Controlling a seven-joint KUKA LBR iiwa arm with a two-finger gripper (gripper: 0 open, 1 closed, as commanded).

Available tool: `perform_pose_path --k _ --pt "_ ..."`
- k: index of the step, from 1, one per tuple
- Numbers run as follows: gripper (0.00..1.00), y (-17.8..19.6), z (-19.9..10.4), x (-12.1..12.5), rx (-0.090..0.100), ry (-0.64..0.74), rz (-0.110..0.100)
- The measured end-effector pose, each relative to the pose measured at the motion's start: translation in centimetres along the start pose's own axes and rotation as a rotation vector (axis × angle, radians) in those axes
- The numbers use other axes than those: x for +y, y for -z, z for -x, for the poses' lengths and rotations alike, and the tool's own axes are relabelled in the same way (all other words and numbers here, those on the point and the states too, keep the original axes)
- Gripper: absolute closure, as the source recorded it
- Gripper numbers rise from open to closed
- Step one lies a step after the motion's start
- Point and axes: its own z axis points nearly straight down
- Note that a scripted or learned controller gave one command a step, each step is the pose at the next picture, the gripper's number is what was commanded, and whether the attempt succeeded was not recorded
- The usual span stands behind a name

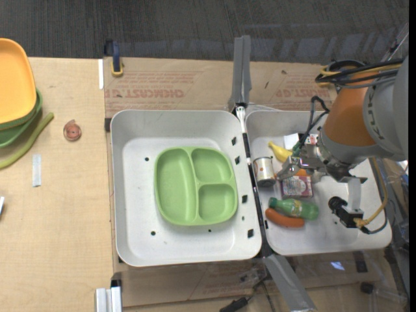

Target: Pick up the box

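Grey and orange, the arm is hanging its gripper (294,168) just above the box (296,187) lying mid-bin toward the table's right edge, grip state untellable, so a straight descent avoiding the can (263,171) seems wise.

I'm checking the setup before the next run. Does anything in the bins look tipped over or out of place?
The silver can lies on its side against the right bin's left wall. The green divided tray sits slightly askew in the left bin. Nothing looks spilled.
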Motion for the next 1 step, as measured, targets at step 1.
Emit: perform_pose_path --k 1 --pt "1.00 9.01 -7.15 2.83 0.004 0.075 -0.003"
